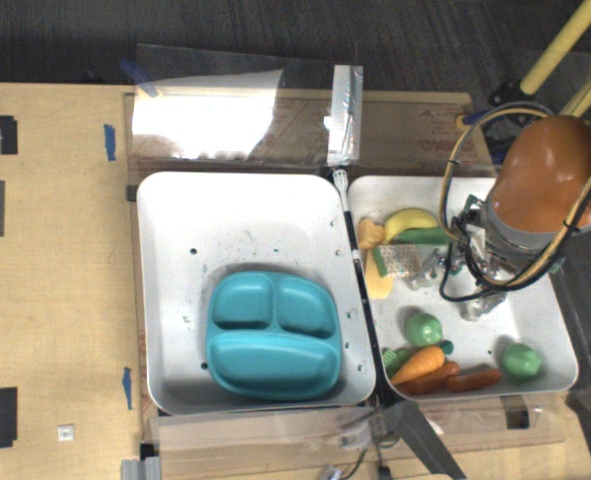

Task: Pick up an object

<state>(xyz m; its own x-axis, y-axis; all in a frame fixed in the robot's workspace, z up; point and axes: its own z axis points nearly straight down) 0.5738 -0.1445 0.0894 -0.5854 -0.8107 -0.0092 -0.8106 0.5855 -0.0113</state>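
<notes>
Fingers (445,268) hang just right of the box (400,260).

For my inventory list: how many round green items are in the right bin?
2. One green ball sits mid-bin above the carrot; another lies near the bin's lower right corner. The arm may hide more.

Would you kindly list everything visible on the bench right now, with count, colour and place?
White bins: 2, white, side by side; left bin, right bin.
Divided tray: 1, teal, left bin, near edge.
Banana: 1, yellow, right bin, far left part.
Green round pieces: 2, green; one mid-bin, one near right corner.
Carrot: 1, orange, right bin, near edge.
Sausage-like piece: 1, reddish brown, beside the carrot.
Arm: 1, grey with orange band, over right bin.
Gripper: 1, metallic, low in right bin.
</notes>
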